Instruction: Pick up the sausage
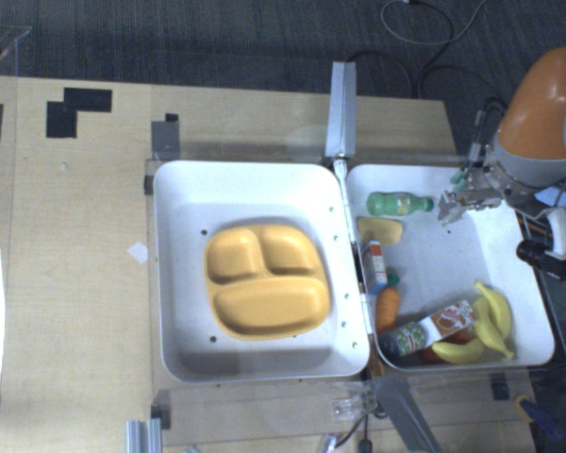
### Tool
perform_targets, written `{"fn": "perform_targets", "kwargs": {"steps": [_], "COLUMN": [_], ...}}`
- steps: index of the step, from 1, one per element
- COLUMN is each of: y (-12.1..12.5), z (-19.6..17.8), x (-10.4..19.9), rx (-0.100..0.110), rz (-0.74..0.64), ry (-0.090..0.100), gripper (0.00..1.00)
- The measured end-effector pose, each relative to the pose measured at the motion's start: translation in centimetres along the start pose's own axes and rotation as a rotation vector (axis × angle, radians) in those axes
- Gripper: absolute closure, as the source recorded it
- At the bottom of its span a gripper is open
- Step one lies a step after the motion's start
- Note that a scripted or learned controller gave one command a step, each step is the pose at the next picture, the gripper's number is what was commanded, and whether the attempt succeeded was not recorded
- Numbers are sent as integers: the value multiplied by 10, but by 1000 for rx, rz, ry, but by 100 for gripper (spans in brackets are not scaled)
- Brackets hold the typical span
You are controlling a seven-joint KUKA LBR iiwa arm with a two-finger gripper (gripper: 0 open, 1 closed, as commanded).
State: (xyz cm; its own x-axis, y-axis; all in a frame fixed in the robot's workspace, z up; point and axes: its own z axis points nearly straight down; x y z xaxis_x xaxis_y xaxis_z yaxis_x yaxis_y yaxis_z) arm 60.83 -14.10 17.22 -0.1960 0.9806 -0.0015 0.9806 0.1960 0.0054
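The right bin [509, 253] holds the food items. A long red, white and green wrapped piece, likely the sausage [432, 328], lies slanted along the bin's front edge. It rests against the bananas [486, 328]. My gripper [456, 202] hangs over the bin's back right part, just right of a green bottle [399, 202]. It is well apart from the sausage and nothing shows between its fingertips.
A carrot [387, 308], a small red-and-white tube [375, 262] and a pale yellow wedge [381, 228] lie along the right bin's left wall. The left bin [170, 272] holds a yellow divided tray [266, 279]. A metal post [341, 111] stands behind the bins.
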Motion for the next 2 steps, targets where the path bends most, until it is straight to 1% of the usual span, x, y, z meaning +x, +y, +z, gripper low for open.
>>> {"fn": "perform_targets", "kwargs": {"steps": [1, 2], "y": [-44, -44], "z": [15, 14], "x": [-57, -57], "rx": [-1, -2], "rz": [0, 0], "ry": [-2, -1], "gripper": [100, 0]}}
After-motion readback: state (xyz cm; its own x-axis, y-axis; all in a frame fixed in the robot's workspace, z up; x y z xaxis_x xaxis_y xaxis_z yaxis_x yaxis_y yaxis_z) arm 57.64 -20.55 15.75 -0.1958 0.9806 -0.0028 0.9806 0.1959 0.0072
